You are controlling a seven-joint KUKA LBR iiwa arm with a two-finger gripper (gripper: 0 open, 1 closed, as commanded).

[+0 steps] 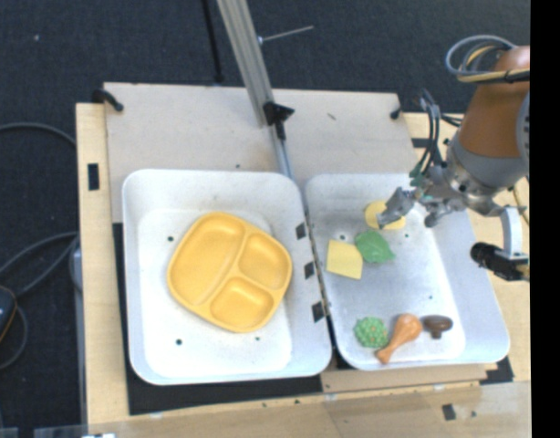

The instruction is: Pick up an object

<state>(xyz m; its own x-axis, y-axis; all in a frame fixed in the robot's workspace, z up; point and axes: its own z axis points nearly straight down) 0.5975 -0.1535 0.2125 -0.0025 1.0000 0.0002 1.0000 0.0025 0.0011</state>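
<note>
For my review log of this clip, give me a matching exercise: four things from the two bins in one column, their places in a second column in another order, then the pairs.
Things:
1. yellow plastic divided plate
2. yellow cheese-like wedge
3. orange toy drumstick
4. small yellow piece by the hand

Places:
A. near edge of the right bin, between a green broccoli-like toy and a brown mushroom-like toy
B. far part of the right bin
C. middle of the left bin
D. just left of a green leafy toy

Pairs: 1-C, 2-D, 3-A, 4-B
</note>
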